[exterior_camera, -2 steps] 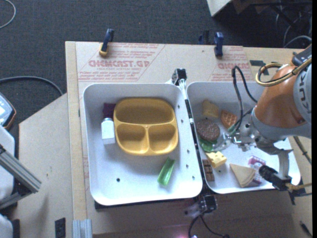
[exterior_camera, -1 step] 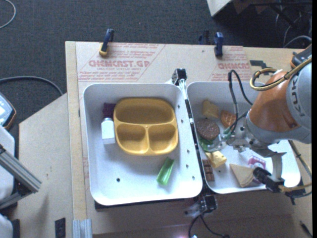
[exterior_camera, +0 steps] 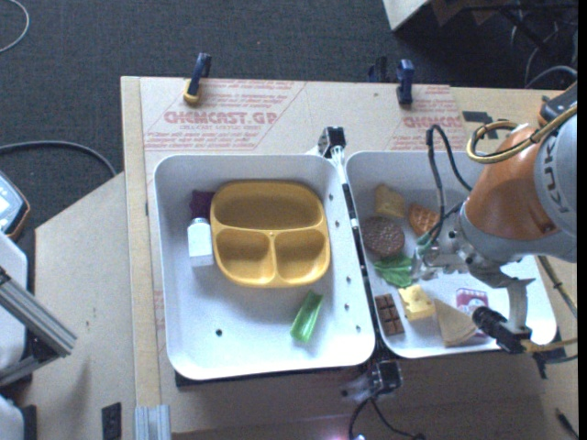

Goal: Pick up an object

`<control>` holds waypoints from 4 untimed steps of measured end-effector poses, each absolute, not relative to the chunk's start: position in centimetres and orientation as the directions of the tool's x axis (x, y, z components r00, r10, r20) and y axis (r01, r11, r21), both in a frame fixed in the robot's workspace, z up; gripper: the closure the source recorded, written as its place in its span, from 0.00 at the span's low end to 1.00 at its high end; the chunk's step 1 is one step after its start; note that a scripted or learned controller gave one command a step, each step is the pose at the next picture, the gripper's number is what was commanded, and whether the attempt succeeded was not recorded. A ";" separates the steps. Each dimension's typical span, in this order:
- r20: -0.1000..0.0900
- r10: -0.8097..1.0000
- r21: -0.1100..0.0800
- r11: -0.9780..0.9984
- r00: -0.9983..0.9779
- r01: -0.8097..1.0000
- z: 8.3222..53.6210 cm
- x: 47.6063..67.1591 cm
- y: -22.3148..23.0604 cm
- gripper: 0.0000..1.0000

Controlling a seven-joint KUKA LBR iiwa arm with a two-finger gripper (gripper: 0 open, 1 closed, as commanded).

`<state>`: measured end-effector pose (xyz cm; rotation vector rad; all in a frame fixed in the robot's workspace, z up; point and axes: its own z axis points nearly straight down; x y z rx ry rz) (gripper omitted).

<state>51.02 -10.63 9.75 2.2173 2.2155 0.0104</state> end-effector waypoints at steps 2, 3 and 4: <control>-0.002 1.000 0.005 0.001 -0.001 1.000 20.1 49.6 -10.0 1.00; -0.002 1.000 0.005 0.001 -0.001 1.000 22.6 49.7 -10.1 1.00; 0.000 1.000 0.004 0.006 -0.006 1.000 23.6 50.9 -5.1 1.00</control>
